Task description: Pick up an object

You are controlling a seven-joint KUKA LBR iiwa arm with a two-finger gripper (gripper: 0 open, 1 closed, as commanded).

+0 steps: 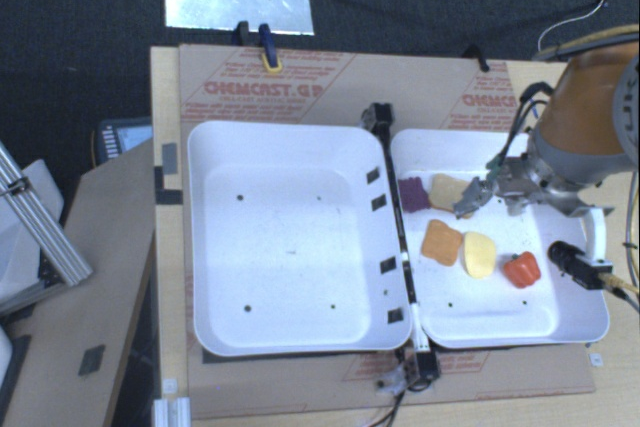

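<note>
While the arm [590,115] reaches in from the right, its gripper [472,201] hangs low over the right-hand bin [500,315], just above a tan block [447,189] that lies near the bin's far wall. Whether the claw is released or clenched cannot be told from this slant, and nothing is seen held by it. Beside the tan block, against the divider between the bins, lies a purple piece [412,194]. Nearer the camera sit an orange block [441,242] and a pale yellow piece [480,254], touching side by side, with a red pepper-shaped toy [521,269] just to their right. The left-hand bin [290,245] stands alongside, on the same cardboard-covered bench [300,85]
</note>
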